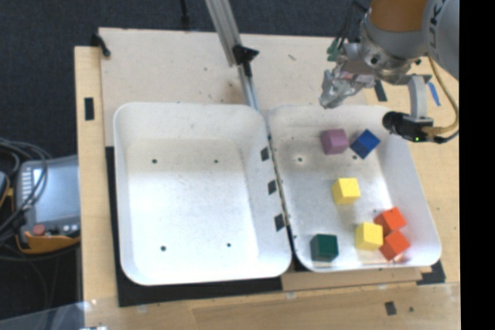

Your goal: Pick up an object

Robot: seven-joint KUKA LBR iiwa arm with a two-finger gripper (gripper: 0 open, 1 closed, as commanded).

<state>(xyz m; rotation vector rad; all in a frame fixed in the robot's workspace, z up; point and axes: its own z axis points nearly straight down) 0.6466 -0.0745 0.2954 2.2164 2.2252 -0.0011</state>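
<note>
Camera view: gripper (334, 95) hangs over far rim of right bin (410, 174), nothing between fingers; open/shut: can't tell. Purple cube (334, 141) lies just below it, in bin, w/ blue cube (365, 143) just beside. Yellow cubes (346, 190), orange cubes (392, 219), green cube (324, 247) nearer front. Left bin (131, 189) alongside.

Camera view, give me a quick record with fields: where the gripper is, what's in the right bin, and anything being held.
gripper: above the far rim of the right bin, nothing seen between its fingers
nearest blocks: purple block, blue block
mid bin: yellow block
near edge: green block, second yellow block, two orange blocks
</note>
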